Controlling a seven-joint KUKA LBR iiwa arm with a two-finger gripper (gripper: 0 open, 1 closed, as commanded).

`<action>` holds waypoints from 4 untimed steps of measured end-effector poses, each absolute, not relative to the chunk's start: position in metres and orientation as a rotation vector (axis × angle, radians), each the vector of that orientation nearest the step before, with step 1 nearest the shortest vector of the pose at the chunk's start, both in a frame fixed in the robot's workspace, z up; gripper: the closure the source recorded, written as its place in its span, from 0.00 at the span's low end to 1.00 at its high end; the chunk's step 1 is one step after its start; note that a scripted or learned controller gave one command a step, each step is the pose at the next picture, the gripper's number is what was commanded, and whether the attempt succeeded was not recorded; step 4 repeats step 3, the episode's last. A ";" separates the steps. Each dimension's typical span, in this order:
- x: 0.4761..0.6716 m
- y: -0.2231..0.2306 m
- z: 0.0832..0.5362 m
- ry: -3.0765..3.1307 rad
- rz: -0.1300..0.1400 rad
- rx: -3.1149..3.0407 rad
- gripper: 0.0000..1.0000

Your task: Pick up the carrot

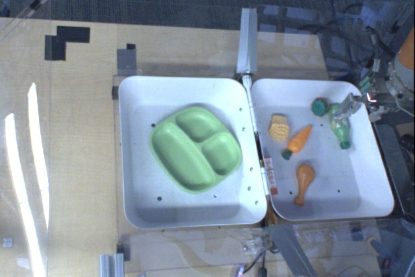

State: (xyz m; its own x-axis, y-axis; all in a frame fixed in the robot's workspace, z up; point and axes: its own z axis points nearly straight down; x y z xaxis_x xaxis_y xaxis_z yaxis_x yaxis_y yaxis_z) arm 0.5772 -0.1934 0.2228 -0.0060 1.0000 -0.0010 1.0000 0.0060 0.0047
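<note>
I am reaching in from the right, my hand [351,104] hanging over the right bin [379,201] near its far right corner; I cannot tell its state. The carrot [299,139] is lying in the middle of that bin, between a corn cob [279,128] and a green bottle [340,130]. A drumstick [303,181] is sitting nearer. A green plate [196,148] is resting in the left bin [130,198].

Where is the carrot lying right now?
The carrot lies in the right bin, just right of the corn piece and above the drumstick.
</note>
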 end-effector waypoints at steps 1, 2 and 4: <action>0.596 -0.143 0.089 2.273 0.011 2.153 0.00; 0.599 -0.141 0.102 2.273 0.021 2.148 1.00; 0.573 -0.078 0.190 2.401 0.007 2.017 1.00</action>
